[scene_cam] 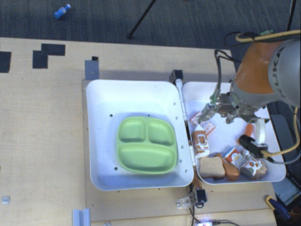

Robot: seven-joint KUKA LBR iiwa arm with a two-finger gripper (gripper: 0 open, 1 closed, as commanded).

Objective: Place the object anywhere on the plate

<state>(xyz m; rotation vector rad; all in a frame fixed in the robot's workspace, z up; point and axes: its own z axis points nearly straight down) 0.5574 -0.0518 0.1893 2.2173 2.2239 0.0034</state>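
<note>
A green plate (pixel 146 143) with three compartments lies in the left white bin (pixel 101 126), and nothing rests on it. My gripper (pixel 203 116) hangs low over the left part of the right bin (pixel 277 175), close to the wall between the two bins. Right under its tip lies a small pink and white packet (pixel 208 127); whether the gripper touches or grips it cannot be made out. An orange and white packet (pixel 201 143) lies just nearer, against the dividing wall.
The near end of the right bin holds a slice of bread (pixel 211 167), a brown sausage (pixel 231 171), a foil packet (pixel 252 167), a red and blue packet (pixel 232 154) and a carrot (pixel 249 128). The grey and orange arm (pixel 263 79) covers the bin's far right.
</note>
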